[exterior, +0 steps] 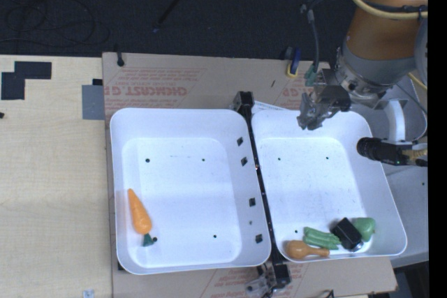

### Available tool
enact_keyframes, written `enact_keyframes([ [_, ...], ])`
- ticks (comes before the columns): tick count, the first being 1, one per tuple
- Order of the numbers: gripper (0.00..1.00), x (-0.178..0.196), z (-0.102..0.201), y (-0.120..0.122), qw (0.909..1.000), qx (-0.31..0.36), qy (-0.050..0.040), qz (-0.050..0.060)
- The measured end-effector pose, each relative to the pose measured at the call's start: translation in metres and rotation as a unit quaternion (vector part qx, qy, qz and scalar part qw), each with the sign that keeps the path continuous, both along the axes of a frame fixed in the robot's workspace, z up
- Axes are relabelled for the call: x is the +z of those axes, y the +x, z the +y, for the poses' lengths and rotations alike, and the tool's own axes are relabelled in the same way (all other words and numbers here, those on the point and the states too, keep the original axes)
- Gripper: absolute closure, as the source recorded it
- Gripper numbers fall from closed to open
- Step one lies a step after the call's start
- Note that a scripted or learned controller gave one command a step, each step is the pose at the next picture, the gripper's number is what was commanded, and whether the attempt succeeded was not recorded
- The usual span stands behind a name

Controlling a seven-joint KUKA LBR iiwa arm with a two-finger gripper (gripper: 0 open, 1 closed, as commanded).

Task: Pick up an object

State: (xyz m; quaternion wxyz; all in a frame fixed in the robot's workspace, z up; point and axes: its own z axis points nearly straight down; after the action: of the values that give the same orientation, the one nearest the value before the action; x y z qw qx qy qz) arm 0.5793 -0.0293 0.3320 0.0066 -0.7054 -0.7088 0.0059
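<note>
Presently the end effector (pixel 312 121) hangs over the far rim of the right bin (pixel 314 171), nothing shows between its fingers, and whether they stand open or closed cannot be told; the step in hand is judged to be the approach, with no grasp made. Candidate items lie well apart from it: a carrot (pixel 139 211) near the left bin's (pixel 174 123) near-left corner, long axis running far-to-near with its green top nearest the camera. A black block (pixel 346 233), green pieces and an orange gourd (pixel 305 250) cluster in the right bin's near corner, so the next move calls for travel toward the near side and a descent with the fingers set across the chosen item's narrow width.
</note>
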Motion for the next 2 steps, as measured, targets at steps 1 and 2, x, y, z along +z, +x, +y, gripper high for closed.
enact_keyframes([
  [1,1.0,-0.031,0.058,0.065,1.0,0.0,-0.0002,-0.008],
  [2,1.0,-0.016,0.111,0.065,1.0,0.0,-0.0001,-0.008],
])
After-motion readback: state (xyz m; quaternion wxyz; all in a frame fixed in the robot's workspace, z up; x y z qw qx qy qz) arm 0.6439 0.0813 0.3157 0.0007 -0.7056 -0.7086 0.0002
